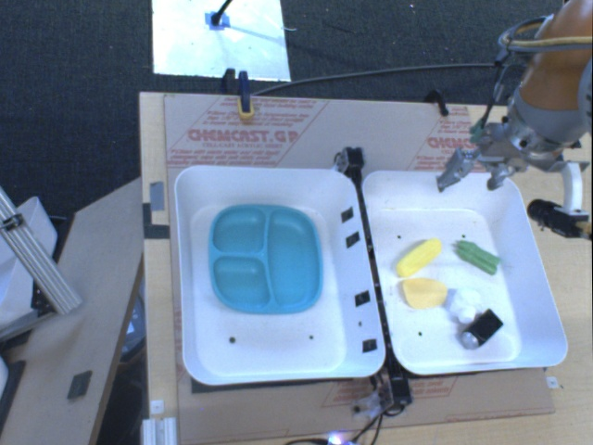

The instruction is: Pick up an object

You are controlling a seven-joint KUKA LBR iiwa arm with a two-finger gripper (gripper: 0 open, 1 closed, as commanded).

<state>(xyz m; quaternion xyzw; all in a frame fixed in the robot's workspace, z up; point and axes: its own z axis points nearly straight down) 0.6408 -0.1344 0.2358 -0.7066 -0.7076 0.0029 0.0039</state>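
Camera view: the grey arm's gripper point(474, 171) hangs with its two fingers spread apart and nothing between them, over the far edge of the right shallow white bin point(533, 276).

Camera view: in that right bin a yellow banana-shaped toy point(419, 257) lies near the middle, a green ridged pod-shaped piece point(477, 257) just to its right, and a pale yellow rounded wedge point(424, 293) below the banana. Beside the wedge sits a small white lump point(466, 302), blurred and hard to identify, touching a small black block point(484, 326) with a silvery end. All lie well apart from the gripper. The left shallow white bin point(199, 341) holds a light blue divided plastic plate point(267, 257). Both bins rest on the tabletop point(157, 276).
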